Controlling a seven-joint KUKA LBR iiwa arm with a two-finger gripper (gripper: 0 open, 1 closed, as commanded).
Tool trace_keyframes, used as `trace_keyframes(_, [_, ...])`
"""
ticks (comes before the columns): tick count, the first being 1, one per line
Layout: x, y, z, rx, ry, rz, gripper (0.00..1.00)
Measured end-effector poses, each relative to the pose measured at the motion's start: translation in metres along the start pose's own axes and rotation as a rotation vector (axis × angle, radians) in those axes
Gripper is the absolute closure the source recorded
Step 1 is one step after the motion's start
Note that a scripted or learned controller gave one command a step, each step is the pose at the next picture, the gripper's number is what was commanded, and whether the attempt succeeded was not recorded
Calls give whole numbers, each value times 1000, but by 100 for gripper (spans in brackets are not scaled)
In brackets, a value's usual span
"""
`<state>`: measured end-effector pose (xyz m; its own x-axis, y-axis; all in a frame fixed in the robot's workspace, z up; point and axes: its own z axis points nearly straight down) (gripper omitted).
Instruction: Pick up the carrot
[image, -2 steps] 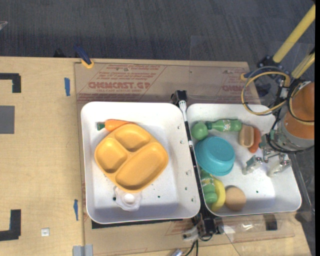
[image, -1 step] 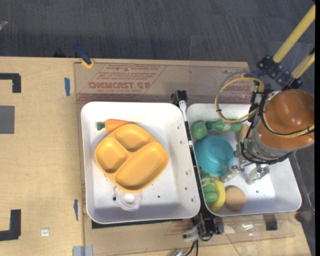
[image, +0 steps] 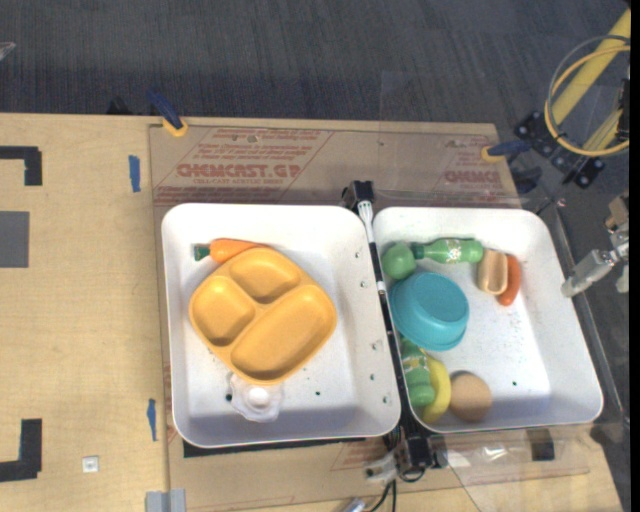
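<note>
Lying at the left bin's (image: 180, 330) 11 o'clock corner, the carrot (image: 232, 249) touched the orange divided plate's (image: 262, 312) rim — green top pointing toward 9 o'clock. The gripper (image: 592, 270) hung outside the right bin (image: 560, 395) at 3 o'clock; its state couldn't be told.
</note>
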<state>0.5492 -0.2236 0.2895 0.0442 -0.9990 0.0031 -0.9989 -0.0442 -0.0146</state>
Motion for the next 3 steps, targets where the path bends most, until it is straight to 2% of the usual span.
trace_keyframes(1, [-90, 42, 68, -17, -12, 49, 0])
trace_keyframes(2, [-57, 60, 183, 9, 0, 165, 0])
trace_keyframes(3, [-176, 61, 102, -6, -7, 497, 0])
